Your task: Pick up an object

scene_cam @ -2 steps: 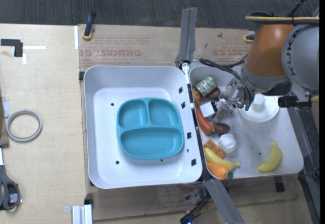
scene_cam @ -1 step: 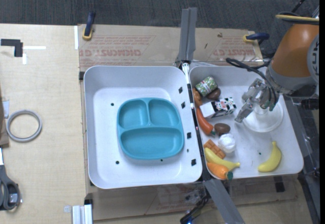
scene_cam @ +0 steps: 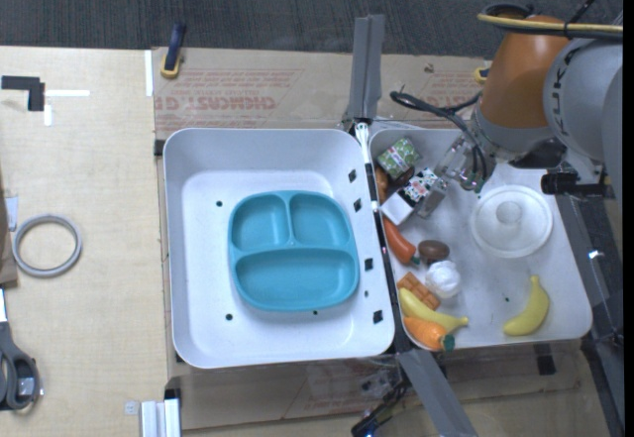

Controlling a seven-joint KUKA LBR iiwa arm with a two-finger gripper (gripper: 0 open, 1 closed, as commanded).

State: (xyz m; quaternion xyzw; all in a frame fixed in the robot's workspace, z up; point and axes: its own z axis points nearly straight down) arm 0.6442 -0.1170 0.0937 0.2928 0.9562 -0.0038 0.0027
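Small carton (scene_cam: pixel 419 189) in black, white and red sat in the right bin's (scene_cam: pixel 555 326) upper left, clamped between the fingers of the hand (scene_cam: pixel 436 189). Left stood a blue plate (scene_cam: pixel 293 252); right, a white bowl (scene_cam: pixel 510 219) and banana (scene_cam: pixel 528 310).

Bench (scene_cam: pixel 79 128) with two white bins (scene_cam: pixel 188 187)

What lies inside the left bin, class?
The left bin holds a blue plate with three compartments, nothing in them. Whatever bin floor lies beneath the plate is covered.
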